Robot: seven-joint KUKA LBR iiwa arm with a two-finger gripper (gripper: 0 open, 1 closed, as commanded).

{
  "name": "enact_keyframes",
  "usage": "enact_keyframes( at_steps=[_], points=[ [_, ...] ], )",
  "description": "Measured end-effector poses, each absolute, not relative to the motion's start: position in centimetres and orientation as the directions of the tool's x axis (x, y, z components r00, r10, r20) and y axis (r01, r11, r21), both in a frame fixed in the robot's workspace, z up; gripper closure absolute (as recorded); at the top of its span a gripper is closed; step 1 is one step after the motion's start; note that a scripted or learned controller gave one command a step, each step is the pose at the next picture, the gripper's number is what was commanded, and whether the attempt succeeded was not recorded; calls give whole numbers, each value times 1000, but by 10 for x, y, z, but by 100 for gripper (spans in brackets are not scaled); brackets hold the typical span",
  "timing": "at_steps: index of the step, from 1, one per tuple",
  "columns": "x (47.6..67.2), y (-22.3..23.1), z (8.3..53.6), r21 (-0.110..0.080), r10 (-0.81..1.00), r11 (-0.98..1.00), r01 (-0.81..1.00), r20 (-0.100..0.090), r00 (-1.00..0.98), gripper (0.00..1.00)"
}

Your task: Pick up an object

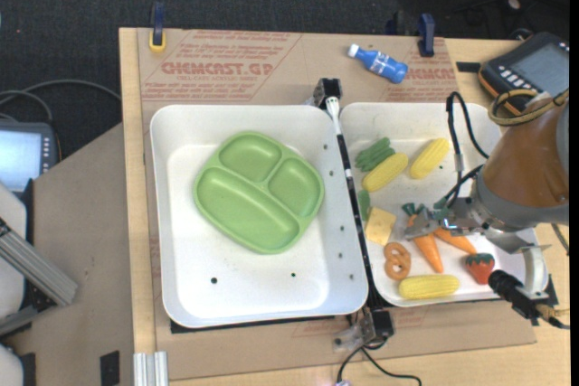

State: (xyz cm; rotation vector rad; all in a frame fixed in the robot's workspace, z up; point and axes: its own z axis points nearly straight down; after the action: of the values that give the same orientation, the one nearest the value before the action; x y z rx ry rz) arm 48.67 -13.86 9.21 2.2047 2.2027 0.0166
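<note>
So my pincer is down in the right bin, hovering low over the pile of toy food near the bin's middle. Honestly can't tell from this angle whether it's wide or pinched, it's a dark tangle of metal and cable. It sits right over the carrots, with the cheese wedge just to its left and the pretzel below that. Two corn cobs and some green beans lie toward the far edge, another corn cob along the near edge, a strawberry by the near right corner. Left bin just carries the green divided plate. Progress-wise: I'd say I'm at the reach-in stage, nothing visibly lifted. Grab and raise are left.
</note>
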Motion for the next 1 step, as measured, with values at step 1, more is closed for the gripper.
enact_keyframes(
  at_steps=[1],
  points=[
    [487, -136, 104, 25, 1000, 1, 1000, -5, 0, 100]
  ],
)
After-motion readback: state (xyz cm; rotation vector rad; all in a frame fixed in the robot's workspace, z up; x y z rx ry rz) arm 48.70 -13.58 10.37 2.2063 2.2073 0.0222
